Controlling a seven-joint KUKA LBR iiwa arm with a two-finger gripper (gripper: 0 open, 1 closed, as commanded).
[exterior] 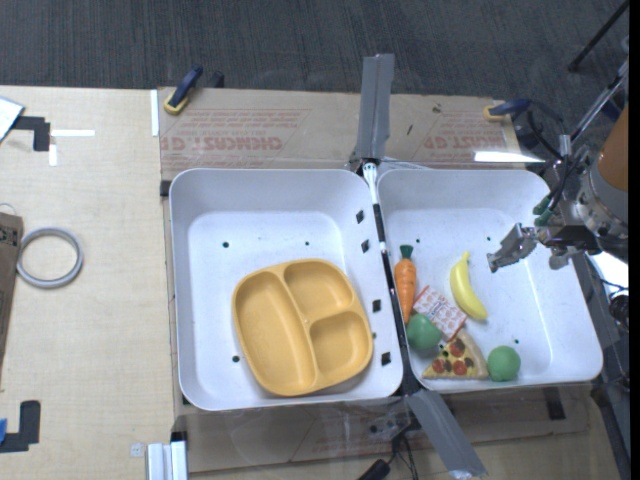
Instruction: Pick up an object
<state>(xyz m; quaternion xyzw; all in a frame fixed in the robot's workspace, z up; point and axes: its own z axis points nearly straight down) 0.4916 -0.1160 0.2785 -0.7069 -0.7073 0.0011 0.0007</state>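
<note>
- The left bin [200, 208] sits centre-left of the frame and holds a yellow divided plate [302, 325], lying flat in its lower half with three compartments.
- The right bin [560, 328] sits at the right of the frame, touching the left bin along a shared edge; all the small toys lie in its lower left part.
- The gripper [505, 255] hangs over the right bin's upper right area, reaching in from the right edge; whether it is spread or pressed together I cannot tell, and nothing shows pinched in it.
- The banana [466, 288], yellow and curved, lies just below and left of the gripper, apart from it.
- The carrot [405, 278], orange with a green top, lies upright along the bin's left wall.
- The pizza slice [455, 358] lies at the bottom, between two green balls [503, 362].
- A small red-and-white packet [439, 310] rests above the pizza; its print is too small to read.
- The arm's upper part is cut off at the right edge.
</note>
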